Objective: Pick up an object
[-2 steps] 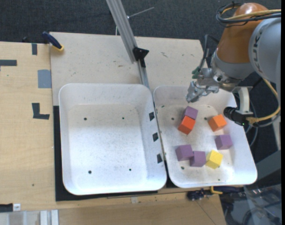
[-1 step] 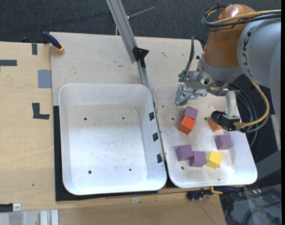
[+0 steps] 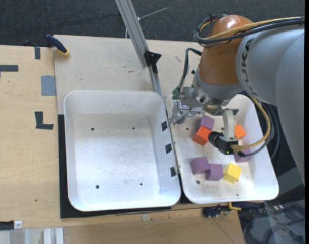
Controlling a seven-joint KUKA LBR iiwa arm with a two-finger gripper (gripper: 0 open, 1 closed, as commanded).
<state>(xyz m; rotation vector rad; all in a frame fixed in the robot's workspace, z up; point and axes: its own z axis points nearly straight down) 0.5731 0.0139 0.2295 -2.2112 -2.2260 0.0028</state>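
Observation:
The right bin [image 3: 261, 187] holds several small blocks. A purple block [image 3: 207, 122] and an orange block [image 3: 201, 135] lie near its middle. Two purple blocks [image 3: 199, 164] [image 3: 215, 172] and a yellow block [image 3: 232, 172] sit toward the front. A small orange block [image 3: 239, 131] lies further right, behind a cable. My gripper [image 3: 178, 111] hangs low over the bin's back left corner, close to the wall shared with the left bin and just left of the purple and orange blocks. I see no block in it.
The left bin [image 3: 73, 105] stands beside the right one. A slanted metal rail [image 3: 136, 32] runs down to the bins' back edge. The arm's wrist and orange band [image 3: 220, 60] cover the right bin's back part. A black cable [image 3: 223, 142] loops over the blocks.

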